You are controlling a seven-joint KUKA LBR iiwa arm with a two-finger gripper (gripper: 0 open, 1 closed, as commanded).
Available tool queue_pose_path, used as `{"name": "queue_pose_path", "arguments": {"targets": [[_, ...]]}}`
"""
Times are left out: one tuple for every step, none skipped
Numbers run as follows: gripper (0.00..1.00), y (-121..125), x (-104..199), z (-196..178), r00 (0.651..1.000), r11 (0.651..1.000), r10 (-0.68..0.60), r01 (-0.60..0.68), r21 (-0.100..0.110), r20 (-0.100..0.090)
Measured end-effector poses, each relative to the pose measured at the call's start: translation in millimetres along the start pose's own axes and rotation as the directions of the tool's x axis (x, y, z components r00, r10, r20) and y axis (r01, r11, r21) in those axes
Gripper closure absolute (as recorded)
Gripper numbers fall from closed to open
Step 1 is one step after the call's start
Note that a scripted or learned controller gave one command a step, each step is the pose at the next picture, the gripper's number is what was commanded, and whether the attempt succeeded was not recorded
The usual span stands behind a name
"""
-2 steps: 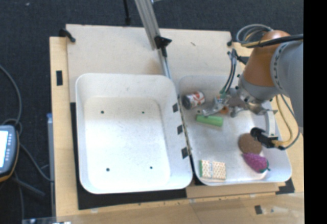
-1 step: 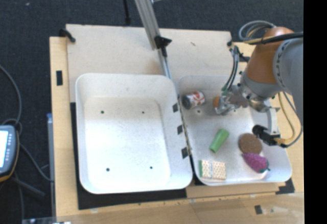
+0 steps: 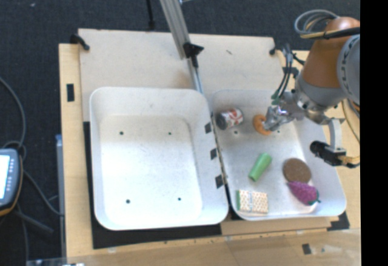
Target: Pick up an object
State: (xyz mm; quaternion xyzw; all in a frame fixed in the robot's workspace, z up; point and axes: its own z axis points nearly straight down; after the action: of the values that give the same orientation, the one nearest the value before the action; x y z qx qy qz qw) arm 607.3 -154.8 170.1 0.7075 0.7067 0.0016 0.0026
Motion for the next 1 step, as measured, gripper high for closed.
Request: {"name": "queue_pose_path", "arguments": {"targets": [[1.0, -0.5, 4.2, -45.8, 1.0, 1.0, -0.004, 0.004, -0.001, 0.0]]}}
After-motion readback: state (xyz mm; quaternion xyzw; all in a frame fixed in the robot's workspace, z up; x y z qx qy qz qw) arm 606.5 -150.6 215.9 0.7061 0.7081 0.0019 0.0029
